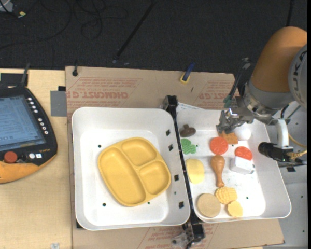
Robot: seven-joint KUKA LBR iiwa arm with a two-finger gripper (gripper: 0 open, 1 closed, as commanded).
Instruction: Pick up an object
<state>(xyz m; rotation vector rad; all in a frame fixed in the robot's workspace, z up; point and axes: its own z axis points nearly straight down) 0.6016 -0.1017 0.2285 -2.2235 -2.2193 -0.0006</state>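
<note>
Orange, a small ridged plastic piece [231, 137] lies at the far end of the right-hand white bin [280, 191], directly under our claw [229, 122]; whether the claw is apart or together we cannot tell. A round red plastic tomato [218, 145] and a small white ball [243, 133] crowd it, so we judge a descent could nudge them or pinch two things.

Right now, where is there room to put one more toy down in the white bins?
The left bin has bare floor all round the yellow divided plate, widest along its far edge. The right bin is crowded: toy foods fill its middle, with the gripper over the far end. Bare floor there lies right of the drumstick, near the right rim.
</note>
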